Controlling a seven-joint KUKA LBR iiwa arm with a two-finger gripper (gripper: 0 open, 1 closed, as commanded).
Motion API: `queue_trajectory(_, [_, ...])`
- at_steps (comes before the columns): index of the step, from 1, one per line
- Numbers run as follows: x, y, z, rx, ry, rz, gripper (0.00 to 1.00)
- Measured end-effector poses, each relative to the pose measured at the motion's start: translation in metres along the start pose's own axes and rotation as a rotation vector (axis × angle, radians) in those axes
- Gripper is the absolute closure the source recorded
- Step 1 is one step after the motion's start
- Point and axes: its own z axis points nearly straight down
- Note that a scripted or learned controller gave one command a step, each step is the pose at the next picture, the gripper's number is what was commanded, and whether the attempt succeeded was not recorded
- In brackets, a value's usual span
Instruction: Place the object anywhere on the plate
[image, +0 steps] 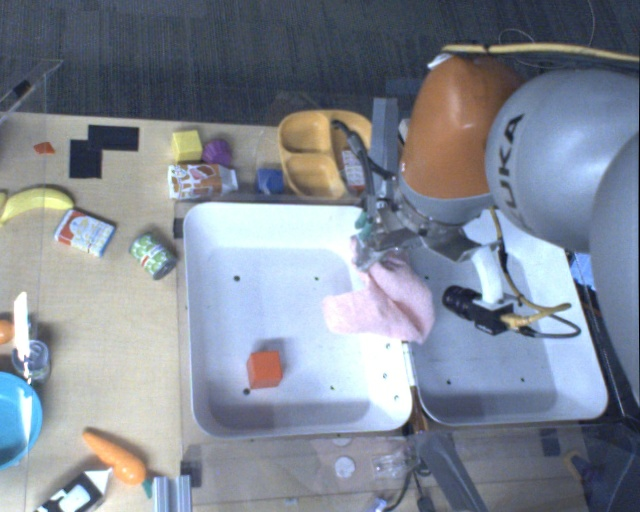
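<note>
Orange block (265, 369) in left bin (300, 420)

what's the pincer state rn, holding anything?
pincer: shut on the pink cloth, which hangs from it over the left bin.

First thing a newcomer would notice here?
The big grey and orange arm at upper right, its gripper pinching a pink cloth that hangs over the seam between the two bins. Then the orange cube, alone low in the left bin.
</note>
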Motion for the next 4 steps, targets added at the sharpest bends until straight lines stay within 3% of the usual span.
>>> queue_trajectory(1, [0.049,0.017,-0.068,-0.002,0.000,-0.031,1.00])
queue_trajectory(2, [0.117,0.013,-0.177,-0.004,0.001,-0.155,1.00])
queue_trajectory(3, [0.152,-0.022,-0.120,0.005,0.001,0.294,1.00])
queue_trajectory(4, [0.152,-0.021,-0.120,0.004,0.001,0.294,0.00])
